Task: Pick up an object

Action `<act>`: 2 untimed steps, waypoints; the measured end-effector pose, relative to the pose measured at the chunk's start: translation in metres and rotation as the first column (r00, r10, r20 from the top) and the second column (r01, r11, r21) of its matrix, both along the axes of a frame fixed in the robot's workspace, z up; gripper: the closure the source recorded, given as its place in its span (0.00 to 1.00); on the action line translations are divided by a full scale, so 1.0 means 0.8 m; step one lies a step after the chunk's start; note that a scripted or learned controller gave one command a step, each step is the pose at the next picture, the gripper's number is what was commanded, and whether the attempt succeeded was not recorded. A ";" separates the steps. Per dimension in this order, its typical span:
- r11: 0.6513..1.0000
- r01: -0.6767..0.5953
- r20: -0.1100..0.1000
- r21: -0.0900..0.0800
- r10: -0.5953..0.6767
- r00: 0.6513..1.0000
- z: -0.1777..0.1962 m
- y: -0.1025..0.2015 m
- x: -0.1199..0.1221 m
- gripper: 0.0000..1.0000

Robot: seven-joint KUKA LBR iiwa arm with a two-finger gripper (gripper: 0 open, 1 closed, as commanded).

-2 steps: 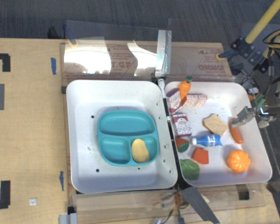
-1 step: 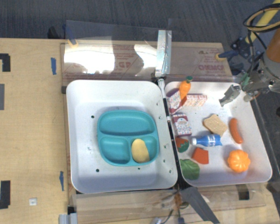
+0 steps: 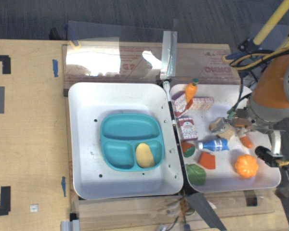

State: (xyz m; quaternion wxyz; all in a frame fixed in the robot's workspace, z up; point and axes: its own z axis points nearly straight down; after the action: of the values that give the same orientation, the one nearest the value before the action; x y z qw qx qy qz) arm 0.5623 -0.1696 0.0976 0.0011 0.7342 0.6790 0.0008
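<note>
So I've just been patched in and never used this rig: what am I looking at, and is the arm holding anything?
One camera looks down at a slant on a wooden bench with two white bins. The left bin holds a teal tray with a yellow potato in one compartment. The right bin is cluttered: a carrot, a blue bottle, a small pumpkin, a green pepper, small boxes and other toy food. The grey and orange arm reaches in from the right, its gripper low over that clutter. I cannot tell whether it holds anything.
</note>
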 end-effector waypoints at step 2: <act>0.995 -0.097 0.000 0.000 0.097 0.995 -0.014 0.008 0.065 0.00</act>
State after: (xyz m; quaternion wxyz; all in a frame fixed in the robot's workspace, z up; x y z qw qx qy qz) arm 0.6144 -0.1636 0.0863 0.0009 0.7004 0.7137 0.0008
